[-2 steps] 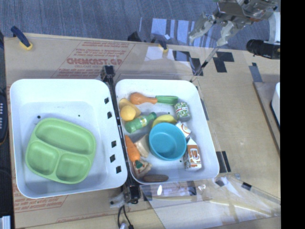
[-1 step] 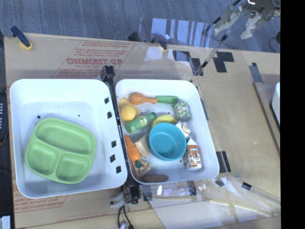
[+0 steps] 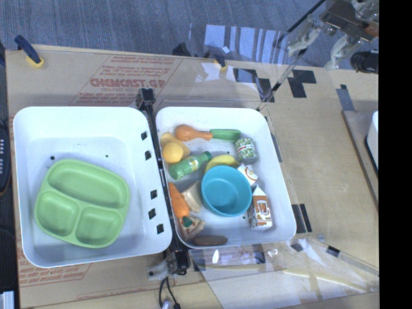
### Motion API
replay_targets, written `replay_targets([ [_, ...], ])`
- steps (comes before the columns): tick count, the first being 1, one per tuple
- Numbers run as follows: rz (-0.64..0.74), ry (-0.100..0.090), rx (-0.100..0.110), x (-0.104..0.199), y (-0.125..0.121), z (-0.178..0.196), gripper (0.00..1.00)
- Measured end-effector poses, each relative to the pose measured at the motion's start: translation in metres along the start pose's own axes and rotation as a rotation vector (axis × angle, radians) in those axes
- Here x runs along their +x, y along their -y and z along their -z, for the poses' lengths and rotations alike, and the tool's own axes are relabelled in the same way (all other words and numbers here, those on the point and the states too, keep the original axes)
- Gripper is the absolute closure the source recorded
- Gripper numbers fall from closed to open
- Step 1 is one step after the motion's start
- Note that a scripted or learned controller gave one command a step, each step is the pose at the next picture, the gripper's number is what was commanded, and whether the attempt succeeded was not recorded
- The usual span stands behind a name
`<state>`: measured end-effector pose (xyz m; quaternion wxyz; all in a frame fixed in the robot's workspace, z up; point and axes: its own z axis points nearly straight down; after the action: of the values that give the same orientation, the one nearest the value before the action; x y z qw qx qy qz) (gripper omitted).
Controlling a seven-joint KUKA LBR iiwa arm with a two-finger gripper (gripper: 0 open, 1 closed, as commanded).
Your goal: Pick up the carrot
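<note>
In the left of the frame, the left bin (image 3: 26, 172) holds a green divided plate (image 3: 82, 203), and just beside it the right bin (image 3: 278, 172) is crowded with things. The carrot (image 3: 178, 200) lies along that bin's left wall, low in the frame, orange with its green end toward the bottom, below a lemon (image 3: 172, 152) and a green bottle (image 3: 189, 165), left of a blue bowl (image 3: 225, 190). At the upper right corner the claw (image 3: 351, 8) hangs above the bench (image 3: 322, 172), well apart from both bins; I cannot tell whether it is spread or pressed together.
</note>
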<state>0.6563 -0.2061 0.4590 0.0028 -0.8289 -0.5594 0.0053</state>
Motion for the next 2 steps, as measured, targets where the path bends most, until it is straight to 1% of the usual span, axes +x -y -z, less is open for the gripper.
replay_targets([
  [1, 0.022, -0.001, -0.010, 0.005, 0.003, 0.053, 0.00],
  [2, 0.069, 0.001, 0.004, 0.006, 0.001, -0.043, 0.00],
])
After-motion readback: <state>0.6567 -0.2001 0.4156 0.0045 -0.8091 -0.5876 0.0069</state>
